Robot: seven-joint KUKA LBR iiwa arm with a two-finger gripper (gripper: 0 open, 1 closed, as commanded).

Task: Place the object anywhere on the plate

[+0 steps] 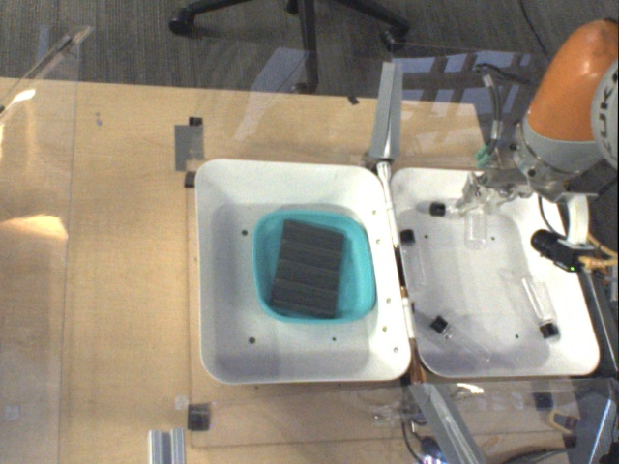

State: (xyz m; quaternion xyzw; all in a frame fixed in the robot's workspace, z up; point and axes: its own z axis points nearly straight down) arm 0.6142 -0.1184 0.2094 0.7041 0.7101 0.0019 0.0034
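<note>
Over the right bin (580, 356), your arm (571, 95) is hanging near the far edge — gripper (481, 201) is pointing down, and whether it is clenched I cannot tell. Left bin (218, 278) is holding a teal plate (363, 269); a dark grey ribbed block (308, 267) is lying on it, slightly tilted.

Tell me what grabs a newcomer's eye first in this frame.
The teal plate in the left bin, with a dark grey ridged block lying flat on it. Next, the arm's orange band at upper right, with the gripper hanging over the far edge of the right bin.
</note>
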